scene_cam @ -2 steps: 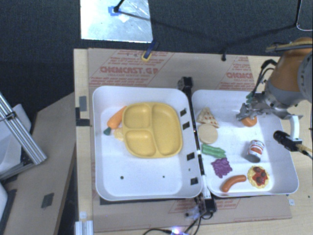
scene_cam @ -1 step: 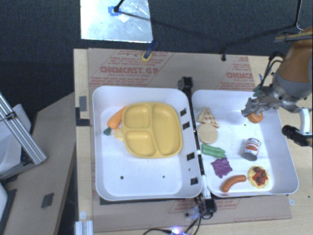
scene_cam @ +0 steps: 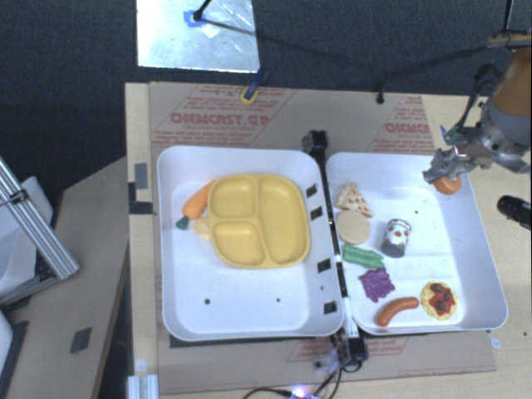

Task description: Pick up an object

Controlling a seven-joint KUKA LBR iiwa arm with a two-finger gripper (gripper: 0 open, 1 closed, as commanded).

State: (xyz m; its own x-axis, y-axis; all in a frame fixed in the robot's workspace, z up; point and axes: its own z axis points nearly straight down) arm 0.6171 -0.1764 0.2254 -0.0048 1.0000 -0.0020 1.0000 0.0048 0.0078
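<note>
Right now the two-finger gripper hovers at the far right corner of the right white bin, just over a small round orange object that peeks out beneath it. Whether the jaws are apart, closed or pinching that piece, I cannot tell from this slant.

To do the step well, I judge the arm should come straight down centred on the orange piece and close squarely, minding the bin wall just beside it.

Leftward lie a grey can, a round beige cookie and a pizza slice. In the left white bin sits a yellow compartment plate.

Beyond the bins, the brown cardboard sheet reads "CHEMCAST GP" in red.
</note>
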